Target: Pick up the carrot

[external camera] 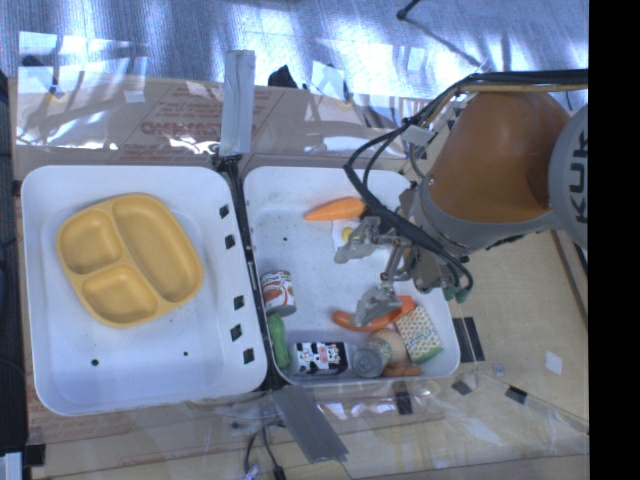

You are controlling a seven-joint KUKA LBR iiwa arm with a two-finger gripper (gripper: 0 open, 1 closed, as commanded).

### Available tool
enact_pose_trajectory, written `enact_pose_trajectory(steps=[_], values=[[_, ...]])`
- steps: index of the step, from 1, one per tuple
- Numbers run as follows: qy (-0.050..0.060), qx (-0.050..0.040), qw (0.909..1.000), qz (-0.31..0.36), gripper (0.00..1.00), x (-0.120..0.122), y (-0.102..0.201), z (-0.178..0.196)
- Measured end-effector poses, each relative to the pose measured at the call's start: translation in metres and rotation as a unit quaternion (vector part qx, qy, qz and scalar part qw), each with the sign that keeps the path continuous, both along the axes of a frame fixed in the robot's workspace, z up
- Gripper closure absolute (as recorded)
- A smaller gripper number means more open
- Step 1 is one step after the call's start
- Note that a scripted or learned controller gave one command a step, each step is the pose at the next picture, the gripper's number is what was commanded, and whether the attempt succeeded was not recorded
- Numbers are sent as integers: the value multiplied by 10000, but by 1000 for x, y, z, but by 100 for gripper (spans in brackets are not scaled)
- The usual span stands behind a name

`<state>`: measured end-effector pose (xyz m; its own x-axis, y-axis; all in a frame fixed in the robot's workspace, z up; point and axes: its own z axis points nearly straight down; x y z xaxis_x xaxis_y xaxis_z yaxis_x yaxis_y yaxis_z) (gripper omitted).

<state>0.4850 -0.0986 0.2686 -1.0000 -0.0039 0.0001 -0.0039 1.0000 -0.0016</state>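
So far, as I am reading it, the pick is not done: the carrot (336,209) is lying on the floor of the right bin (300,183), close to the far wall, with its thick end toward the arm and its thin end pointing to the divider between the bins, and nothing is touching it. I am watching the gripper (366,267) hanging inside the same bin, nearer to me than the carrot, and its two fingers are standing spread apart, one fingertip (347,249) just beside the carrot's near side and the other reaching down toward the heap in the near corner. Between them I am seeing only white bin floor, so I am judging that it is holding nothing. In that near corner a small can (277,292), a green piece (278,340), a little carton with a cow picture (320,356), a second orange vegetable (372,317) and a checkered packet (420,333) are lying close together. The left bin (40,298) is carrying a yellow divided plate (126,258). What is remaining, I am thinking, is nearly everything: bringing the fingers around the carrot, closing, and lifting. The second orange piece is worrying me, since the lower finger is sitting very near it.
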Motion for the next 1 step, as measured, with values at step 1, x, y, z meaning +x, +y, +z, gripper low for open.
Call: enact_pose_trajectory(steps=[1], values=[[3, 9, 9924, 1235, 0, 89, -45, -56]])
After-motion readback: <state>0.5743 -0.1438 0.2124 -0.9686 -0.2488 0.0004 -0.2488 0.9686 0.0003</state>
